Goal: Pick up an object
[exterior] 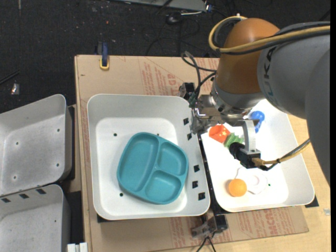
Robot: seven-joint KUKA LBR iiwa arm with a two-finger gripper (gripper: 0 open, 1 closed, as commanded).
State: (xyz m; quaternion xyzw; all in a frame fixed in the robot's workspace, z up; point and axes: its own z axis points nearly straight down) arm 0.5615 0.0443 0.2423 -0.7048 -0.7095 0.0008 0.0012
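two white bins point(100, 156) on cardboard-topped bench point(136, 72).

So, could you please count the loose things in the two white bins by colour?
Teal: 1, the divided plate in the left bin.
Orange: 1, the ball in the right bin.
Red with green: 1, the piece under the arm.
Blue: 1, the piece.
White: 1, the flat piece.
Total: 5
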